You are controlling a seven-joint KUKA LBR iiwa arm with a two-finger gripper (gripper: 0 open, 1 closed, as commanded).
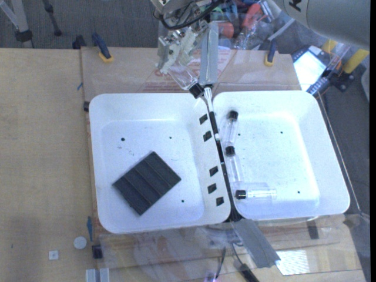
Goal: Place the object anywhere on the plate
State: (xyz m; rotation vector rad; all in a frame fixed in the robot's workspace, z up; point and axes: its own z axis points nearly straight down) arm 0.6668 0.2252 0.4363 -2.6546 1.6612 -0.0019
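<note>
Jaws hang at top centre, grip impossible to tell, and the clear tubes (232, 131) hug the right bin's (282, 157) left wall, so a grab may slip, never reaching the dark plate (147, 182) lower left.

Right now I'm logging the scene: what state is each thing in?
Black plate: flat in the left bin, bare.
Three clear tubes: lying in the right bin, along its left wall.
Hand: up behind the bins.
</note>
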